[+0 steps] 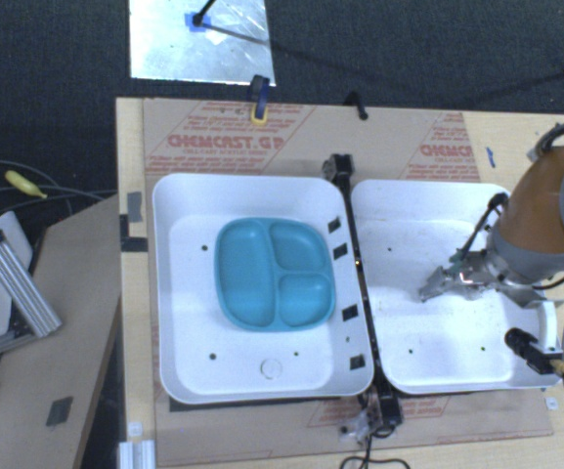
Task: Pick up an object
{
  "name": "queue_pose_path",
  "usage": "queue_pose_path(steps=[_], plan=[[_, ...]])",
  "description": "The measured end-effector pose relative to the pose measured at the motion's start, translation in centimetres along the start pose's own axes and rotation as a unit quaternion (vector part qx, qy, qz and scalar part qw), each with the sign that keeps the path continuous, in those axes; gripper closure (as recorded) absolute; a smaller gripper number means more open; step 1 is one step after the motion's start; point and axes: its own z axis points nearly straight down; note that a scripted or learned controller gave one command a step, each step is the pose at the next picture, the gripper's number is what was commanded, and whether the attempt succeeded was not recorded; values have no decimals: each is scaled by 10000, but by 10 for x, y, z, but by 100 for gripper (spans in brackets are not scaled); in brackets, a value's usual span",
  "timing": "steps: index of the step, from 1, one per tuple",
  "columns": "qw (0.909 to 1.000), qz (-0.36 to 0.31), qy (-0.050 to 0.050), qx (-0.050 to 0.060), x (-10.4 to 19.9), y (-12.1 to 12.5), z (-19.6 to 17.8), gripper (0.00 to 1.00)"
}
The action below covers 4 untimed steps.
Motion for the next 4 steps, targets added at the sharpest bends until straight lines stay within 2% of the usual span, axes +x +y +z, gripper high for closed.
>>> queue_pose_path(steps=[1,2,3,4], plan=[[10000,3,-7,2,-34,-22,0,0],[10000,-56,-1,-41,-2,44,-1,0],[10000,-4,-11,-9,-43,27,-1,0],[10000,-32,-10,-30,-41,29,-12,100]])
